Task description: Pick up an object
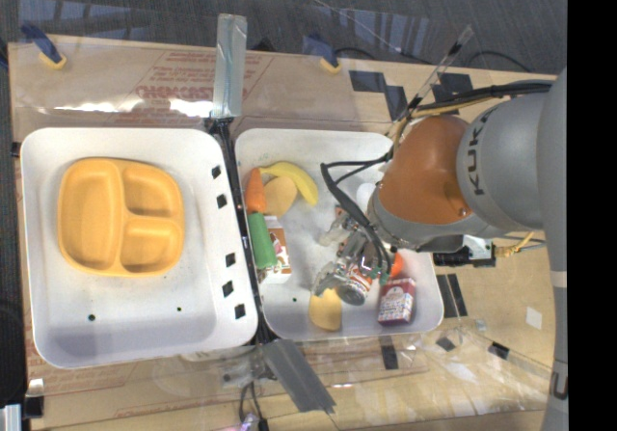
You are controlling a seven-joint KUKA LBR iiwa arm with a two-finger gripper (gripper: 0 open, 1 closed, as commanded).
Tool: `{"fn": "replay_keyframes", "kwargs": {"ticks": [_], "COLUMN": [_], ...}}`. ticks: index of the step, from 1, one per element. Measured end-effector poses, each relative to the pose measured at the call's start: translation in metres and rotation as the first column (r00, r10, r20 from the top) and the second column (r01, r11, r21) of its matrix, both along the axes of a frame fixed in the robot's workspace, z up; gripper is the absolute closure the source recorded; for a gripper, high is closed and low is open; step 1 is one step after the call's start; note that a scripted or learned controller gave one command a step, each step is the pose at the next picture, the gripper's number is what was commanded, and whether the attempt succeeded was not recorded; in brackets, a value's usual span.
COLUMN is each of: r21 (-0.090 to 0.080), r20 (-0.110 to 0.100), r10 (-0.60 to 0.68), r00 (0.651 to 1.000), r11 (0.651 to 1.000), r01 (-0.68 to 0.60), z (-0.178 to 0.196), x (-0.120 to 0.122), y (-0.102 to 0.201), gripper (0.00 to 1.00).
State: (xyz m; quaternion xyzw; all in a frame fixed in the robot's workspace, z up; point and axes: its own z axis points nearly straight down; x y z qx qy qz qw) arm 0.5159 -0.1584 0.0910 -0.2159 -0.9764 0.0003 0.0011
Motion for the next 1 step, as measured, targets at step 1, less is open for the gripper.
{"fn": "replay_keyframes", "kwargs": {"ticks": [1], "r21": [-0.004], "r20": [0.007], "r10": [0.337], "r00": [0.941], "r11": [0.941], "r01": [-0.337], "z": [0.0179], "x": [0.0930], "y": [-0.0391], "gripper": [0.00]}}
